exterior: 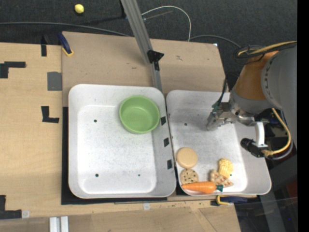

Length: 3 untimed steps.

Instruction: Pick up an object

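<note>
My gripper [213,122] hangs over the upper middle of the right bin [193,105], pointing down and left, with nothing visible between its fingers. Along the bin's front edge lie an orange carrot [200,188], a tan round bun [187,157], a dark-speckled cookie [189,176], a yellow corn piece [224,166] and a small tan item [221,179]. All of these sit well below the gripper. A green bowl [139,114] rests upright in the upper right part of the left bin [96,149].
A grey metal pole [138,28] slants down from the top to the gap between the bins. Cables [174,13] loop behind the bench. The orange-banded arm [260,81] fills the right side. A small yellow ball [79,8] lies on the far floor.
</note>
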Available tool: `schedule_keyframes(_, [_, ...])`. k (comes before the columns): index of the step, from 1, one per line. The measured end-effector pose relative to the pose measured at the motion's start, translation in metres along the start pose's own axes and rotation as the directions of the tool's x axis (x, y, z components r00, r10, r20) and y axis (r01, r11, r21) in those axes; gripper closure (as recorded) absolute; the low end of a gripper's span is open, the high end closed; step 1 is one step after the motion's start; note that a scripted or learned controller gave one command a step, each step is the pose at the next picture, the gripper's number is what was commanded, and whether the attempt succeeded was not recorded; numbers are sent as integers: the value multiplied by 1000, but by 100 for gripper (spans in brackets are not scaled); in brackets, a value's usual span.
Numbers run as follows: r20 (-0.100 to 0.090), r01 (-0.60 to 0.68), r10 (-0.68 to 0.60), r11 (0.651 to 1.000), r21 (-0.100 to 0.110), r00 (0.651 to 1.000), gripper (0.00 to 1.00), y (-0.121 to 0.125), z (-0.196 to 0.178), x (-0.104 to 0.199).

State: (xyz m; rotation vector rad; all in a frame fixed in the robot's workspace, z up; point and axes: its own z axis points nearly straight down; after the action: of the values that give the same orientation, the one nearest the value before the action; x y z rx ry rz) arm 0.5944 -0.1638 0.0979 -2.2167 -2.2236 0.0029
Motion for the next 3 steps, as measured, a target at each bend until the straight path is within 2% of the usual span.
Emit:
schedule_keyframes(2, [2,-2,2,1000,-8,1000,100,4,-127,-4])
schedule_keyframes(3, [1,-1,1,1000,-7,1000,100,5,-171,-4])
